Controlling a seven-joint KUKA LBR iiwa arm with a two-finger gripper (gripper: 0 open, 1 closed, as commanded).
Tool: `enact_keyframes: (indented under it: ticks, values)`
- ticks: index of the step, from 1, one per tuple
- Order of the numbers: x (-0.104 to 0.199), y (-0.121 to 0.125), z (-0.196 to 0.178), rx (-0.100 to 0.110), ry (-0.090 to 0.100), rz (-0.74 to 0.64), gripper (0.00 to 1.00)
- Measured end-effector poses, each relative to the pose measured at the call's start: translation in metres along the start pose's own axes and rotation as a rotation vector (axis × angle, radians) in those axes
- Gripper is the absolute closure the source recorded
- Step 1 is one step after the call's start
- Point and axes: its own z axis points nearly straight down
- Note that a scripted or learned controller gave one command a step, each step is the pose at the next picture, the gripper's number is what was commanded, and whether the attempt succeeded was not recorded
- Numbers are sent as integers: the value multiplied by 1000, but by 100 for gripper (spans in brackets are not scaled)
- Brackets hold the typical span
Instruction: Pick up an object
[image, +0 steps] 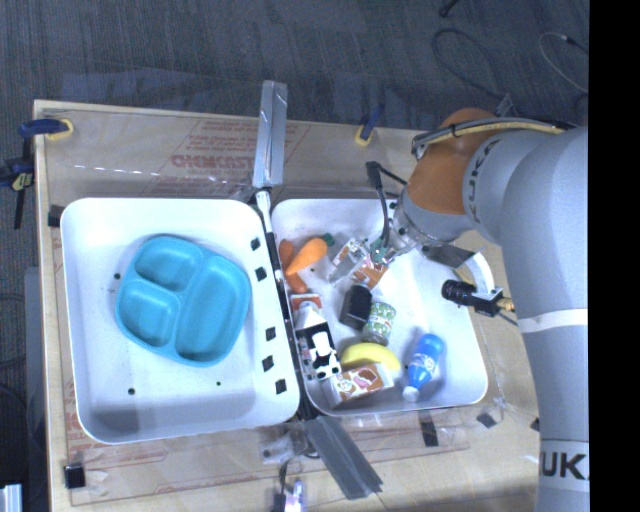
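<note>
The right bin (465, 385) holds several small items. An orange carrot (305, 253) lies at its upper left, with a crinkled snack packet (350, 262) beside it. A black box (356, 306) and a green-patterned can (379, 322) sit in the middle. A banana (368, 355), a blue bottle (424, 362), a cow-print carton (318, 345) and a small juice box (360, 380) lie along the near side. My gripper (381, 250) reaches down into the bin's upper middle, right at the packet's right end. The wrist hides what is under it.
The left bin (90, 400) holds a blue divided tray (185, 298). A metal bar (268, 140) runs along the divider between the bins. The grey arm (540, 220) covers the right bin's right side. A black fitting (470, 294) sticks out over the right rim.
</note>
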Motion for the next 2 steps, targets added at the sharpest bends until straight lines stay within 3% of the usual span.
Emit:
enact_keyframes:
  ticks: [1, 2]
  values:
    - [16, 25, 0, -1, -1, -39, 0]
    - [2, -7, 0, 1, 1, -41, 0]
